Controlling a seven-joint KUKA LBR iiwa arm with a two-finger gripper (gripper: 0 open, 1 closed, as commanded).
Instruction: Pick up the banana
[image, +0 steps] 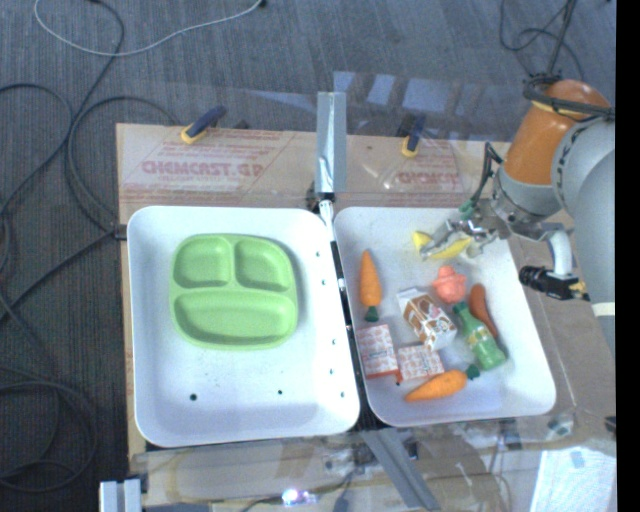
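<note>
I have the metal two-finger end effector down in the far right corner of the right-hand shallow white bin, right at the small yellow plastic banana; whether its tips are spread or pinching I cannot tell. I judge this the grasp step: next, confirm the grip, then lift straight up clear of the pink round toy just nearer.

The arm reaches in from the right, wrist angled down-left.
</note>
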